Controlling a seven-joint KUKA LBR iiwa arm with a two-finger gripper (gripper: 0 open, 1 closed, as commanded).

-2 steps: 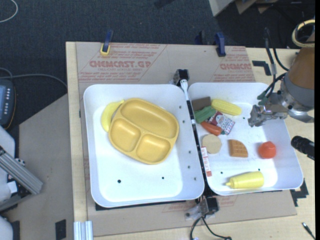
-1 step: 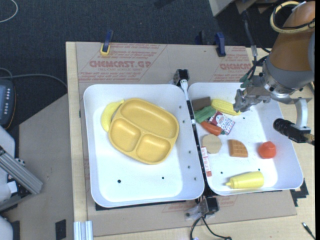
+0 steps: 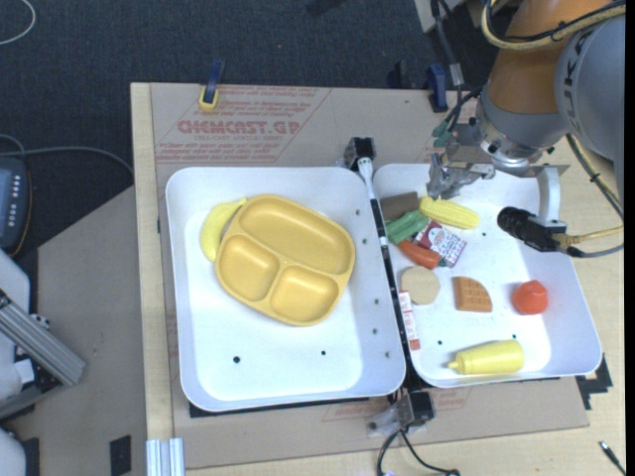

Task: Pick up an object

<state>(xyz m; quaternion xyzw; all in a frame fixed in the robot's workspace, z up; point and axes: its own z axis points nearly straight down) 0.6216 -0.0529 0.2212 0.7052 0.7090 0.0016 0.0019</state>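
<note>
2 bins (image 3: 189,266) white | divided tray (image 3: 283,259) yellow | bottle (image 3: 486,358) yellow | tomato (image 3: 531,297) red | corn (image 3: 448,212) yellow

The gripper (image 3: 444,188) is seen low over the right bin (image 3: 566,340), just above the corn cob (image 3: 449,212). A green piece (image 3: 405,226), a carrot (image 3: 419,255) and a red packet (image 3: 444,242) are clustered beside the cob. A divided yellow tray (image 3: 283,258) is laid in the left bin (image 3: 193,325).
</note>
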